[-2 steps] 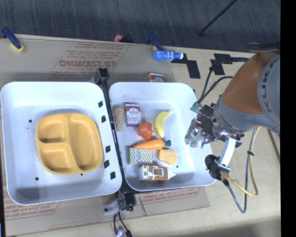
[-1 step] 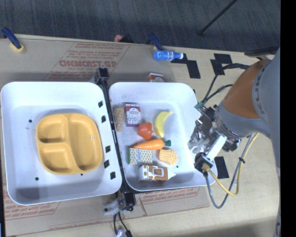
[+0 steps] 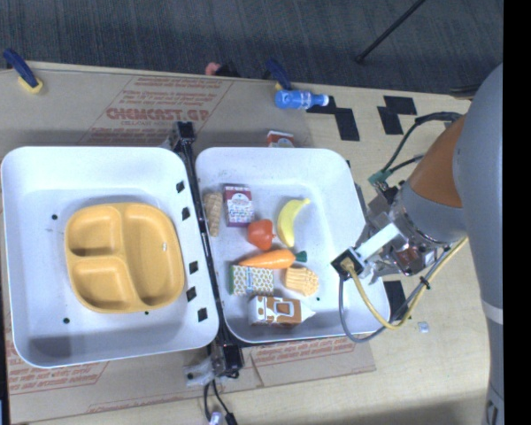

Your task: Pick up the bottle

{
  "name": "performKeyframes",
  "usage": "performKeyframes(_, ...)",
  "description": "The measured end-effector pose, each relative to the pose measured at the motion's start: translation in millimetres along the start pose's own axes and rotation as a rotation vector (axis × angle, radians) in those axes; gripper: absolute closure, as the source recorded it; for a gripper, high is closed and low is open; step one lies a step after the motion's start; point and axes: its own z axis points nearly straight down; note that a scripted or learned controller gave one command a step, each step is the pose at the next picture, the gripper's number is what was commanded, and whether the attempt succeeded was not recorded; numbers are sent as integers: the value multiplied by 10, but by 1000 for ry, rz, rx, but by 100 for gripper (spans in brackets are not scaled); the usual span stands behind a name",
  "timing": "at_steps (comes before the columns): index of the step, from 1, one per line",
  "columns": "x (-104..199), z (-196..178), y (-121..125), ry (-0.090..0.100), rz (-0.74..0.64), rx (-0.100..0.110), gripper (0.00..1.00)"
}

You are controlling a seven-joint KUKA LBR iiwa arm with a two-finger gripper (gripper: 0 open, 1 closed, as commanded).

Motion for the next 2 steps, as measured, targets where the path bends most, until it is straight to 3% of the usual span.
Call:
performKeyframes(1, 253, -128, -487, 0, -50, 2, 100)
performKeyframes(2, 152, -412, -367, 0, 174, -1, 100)
